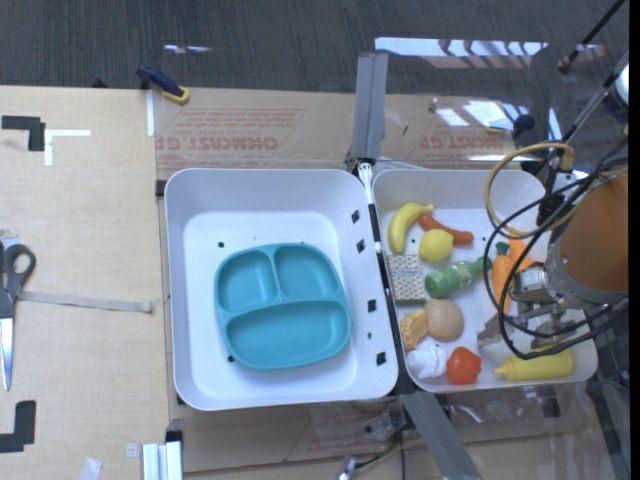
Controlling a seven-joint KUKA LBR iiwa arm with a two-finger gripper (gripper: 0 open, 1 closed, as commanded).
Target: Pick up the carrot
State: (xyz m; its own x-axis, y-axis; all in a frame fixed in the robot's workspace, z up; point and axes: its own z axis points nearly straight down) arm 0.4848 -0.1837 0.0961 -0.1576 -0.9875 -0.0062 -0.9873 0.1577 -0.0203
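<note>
The pincer [522, 320] is low over the right bin [470, 183], near the right edge of that bin, and the cables and the wrist cover it so much that I cannot tell how far it is open or if it has something in it. The carrot [501, 271] is just beside it, toward the far side: an orange piece standing against the right wall of the bin, partly behind the black cables [510, 218]. If the pincer touches the carrot, I cannot tell.

In the same bin, a banana [403, 224] lies near the far left corner, with a yellow lemon [436, 246] and a small red-orange piece [447, 230] next to it. In the middle of the bin is a green vegetable [447, 279], and a checkered block [405, 277] is at the left wall. Nearer to the front edge are a tan bread roll [443, 320], a white garlic [424, 359] and a red tomato [463, 365]. A yellow bottle [540, 368] lies along the front right corner.

The left bin [190, 298] carries a blue divided plate [283, 305] in its middle. On the wooden bench [80, 228], at the left edge, lie scissors [10, 303].
</note>
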